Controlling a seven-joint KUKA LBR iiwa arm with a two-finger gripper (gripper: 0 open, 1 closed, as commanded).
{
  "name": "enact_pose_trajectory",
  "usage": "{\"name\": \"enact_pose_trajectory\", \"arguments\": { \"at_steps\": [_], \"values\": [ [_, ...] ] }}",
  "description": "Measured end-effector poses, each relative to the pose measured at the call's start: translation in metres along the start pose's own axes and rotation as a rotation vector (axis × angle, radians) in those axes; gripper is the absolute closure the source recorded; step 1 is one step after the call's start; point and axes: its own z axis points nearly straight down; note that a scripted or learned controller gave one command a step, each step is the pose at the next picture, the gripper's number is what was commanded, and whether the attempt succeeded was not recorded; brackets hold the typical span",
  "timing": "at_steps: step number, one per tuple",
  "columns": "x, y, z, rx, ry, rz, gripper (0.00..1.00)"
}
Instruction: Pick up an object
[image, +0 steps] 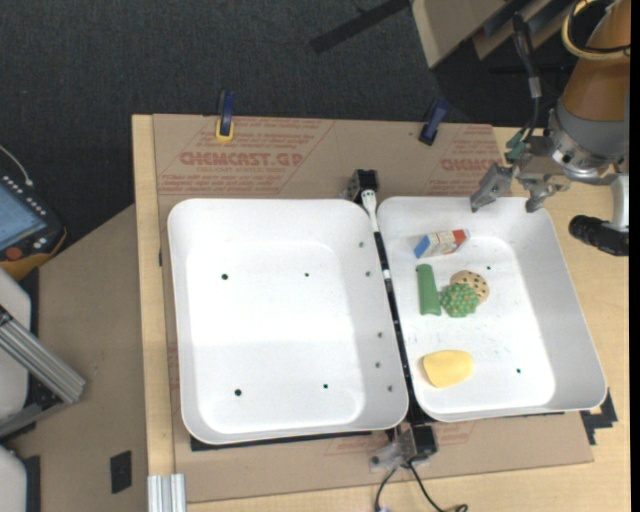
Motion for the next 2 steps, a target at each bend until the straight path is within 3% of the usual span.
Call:
{"name": "enact_pose_trajectory", "arguments": {
  "at_steps": [1,2],
  "values": [
    [-0.034,-0.055,0.034,0.004,0.001,0.001,0.00],
    [-0.034,-0.053,0.022,-0.003,-0.002,0.000,1.00]
  ]
}}
